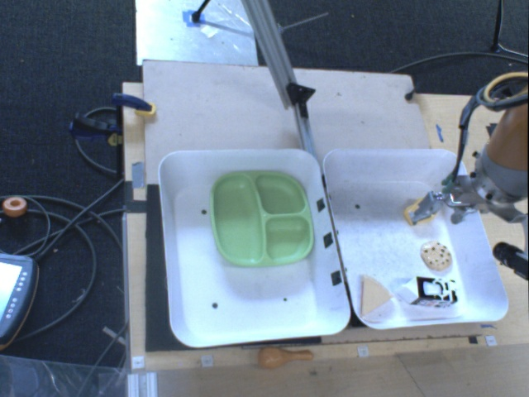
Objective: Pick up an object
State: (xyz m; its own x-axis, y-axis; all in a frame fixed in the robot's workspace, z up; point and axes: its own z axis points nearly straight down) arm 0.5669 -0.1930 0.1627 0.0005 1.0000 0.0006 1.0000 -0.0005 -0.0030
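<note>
Yellow and small, an object (414,213) sits in the right bin (372,180), toward its far right side, and the gripper (431,205) is right on it. The metal fingers (427,208) reach in from the right and look to be touching its right edge, but how wide they stand and whether they pinch it I cannot tell. The arm (504,160) behind them hangs over the bin's right rim.

Bare white floor lies to the left of the object, running to the wall between the bins. Nearer the camera in the same bin lie a speckled cookie (436,256), a black-and-white card (436,290) and a tan wedge (374,295), all well apart from the object.

In the left bin (178,246) a green divided plate (262,218) rests upside toward the far half, with open floor around it.

Both bins sit on a pale wooden bench (223,106). An orange-brown piece (285,356) lies on its near edge. Cables (66,230) trail over dark carpet at left.
</note>
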